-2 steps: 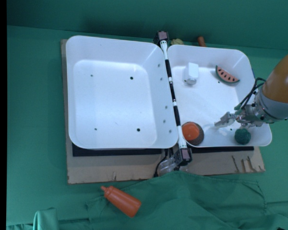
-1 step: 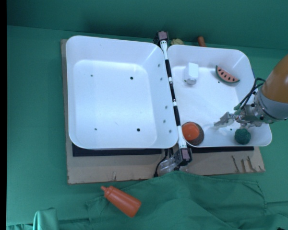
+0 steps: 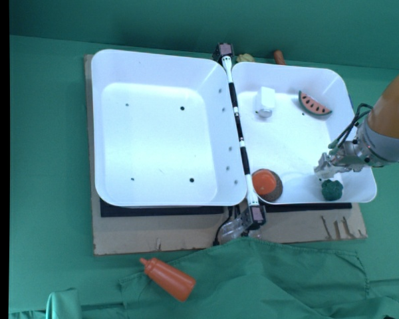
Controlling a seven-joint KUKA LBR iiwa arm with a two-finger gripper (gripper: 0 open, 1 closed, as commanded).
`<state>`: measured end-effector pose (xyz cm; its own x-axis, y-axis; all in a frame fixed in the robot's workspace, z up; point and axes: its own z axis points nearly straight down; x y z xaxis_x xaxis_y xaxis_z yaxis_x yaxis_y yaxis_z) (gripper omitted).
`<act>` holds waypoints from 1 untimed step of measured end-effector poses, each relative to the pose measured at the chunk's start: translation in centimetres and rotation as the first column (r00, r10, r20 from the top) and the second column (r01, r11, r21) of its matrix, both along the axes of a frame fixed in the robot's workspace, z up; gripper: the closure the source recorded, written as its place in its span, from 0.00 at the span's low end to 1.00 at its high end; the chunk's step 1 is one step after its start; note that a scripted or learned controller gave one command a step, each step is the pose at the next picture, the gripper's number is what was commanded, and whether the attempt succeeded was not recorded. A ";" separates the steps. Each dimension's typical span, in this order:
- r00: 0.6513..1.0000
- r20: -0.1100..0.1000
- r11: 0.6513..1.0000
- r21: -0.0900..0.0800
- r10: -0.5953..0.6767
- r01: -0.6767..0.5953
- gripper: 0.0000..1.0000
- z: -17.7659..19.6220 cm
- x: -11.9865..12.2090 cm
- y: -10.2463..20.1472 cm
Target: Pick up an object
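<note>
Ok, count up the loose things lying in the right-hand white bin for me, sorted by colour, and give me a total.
White: 1, the small white block
Red and green: 1, the watermelon-slice toy
Orange and brown: 1, the round orange-topped ball
Dark green: 1, the knobbly broccoli-like toy
Total: 4

Claw (image 3: pixel 322 169) above green toy (image 3: pixel 332 190)

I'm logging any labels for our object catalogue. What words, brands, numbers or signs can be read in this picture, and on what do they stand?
None: no readable text shows anywhere.
Small white block: plain faces, no print visible.
Orange plastic bottle on the green cloth: no label can be made out.
Red watermelon-slice toy: dark seed marks, not writing.
Two shallow white bins: dark dots, not characters.
</note>
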<state>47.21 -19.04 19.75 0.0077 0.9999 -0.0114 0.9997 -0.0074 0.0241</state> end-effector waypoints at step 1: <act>1.000 -0.005 1.000 -0.003 -0.001 0.001 1.00 -1.2 -0.2 1.1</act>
